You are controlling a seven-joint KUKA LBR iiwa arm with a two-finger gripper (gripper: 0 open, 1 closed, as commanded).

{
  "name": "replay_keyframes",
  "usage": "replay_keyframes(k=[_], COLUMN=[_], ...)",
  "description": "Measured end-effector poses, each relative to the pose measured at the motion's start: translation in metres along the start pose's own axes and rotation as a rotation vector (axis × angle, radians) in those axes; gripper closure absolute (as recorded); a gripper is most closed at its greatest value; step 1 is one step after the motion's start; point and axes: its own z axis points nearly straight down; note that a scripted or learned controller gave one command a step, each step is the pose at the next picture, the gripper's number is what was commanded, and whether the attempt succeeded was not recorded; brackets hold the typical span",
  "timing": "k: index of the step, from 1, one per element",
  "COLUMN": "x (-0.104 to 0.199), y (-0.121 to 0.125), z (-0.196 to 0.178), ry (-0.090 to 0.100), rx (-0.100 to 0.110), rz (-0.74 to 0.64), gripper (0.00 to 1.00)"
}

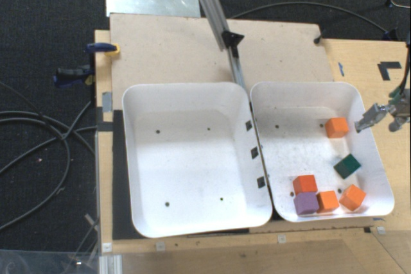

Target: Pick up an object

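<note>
- Purple block sits nearest the camera, at the front wall of the right bin, touching a small orange block on its right.
- Red-orange block lies just behind the purple one, touching it.
- Another orange block rests tilted in the front right corner, just beside the small orange one.
- Dark green block lies alone a little further back, near the right wall, turned at an angle.
- Orange block sits furthest back, apart from the rest.
- Left bin stands alongside, its rim touching the right bin's.
- Gripper is above the right bin's right wall, just beside the far orange block; nothing is visibly between its fingers, and how wide they stand cannot be told.
- Bench of pale board stretches behind both bins.
</note>
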Motion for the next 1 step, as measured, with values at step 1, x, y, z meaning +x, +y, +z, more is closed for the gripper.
replay_keyframes(k=[1], x=[-0.0023], y=[0.0482], z=[0.1485], ry=[0.001], rx=[0.005], rz=[-0.002], gripper=[0.0])
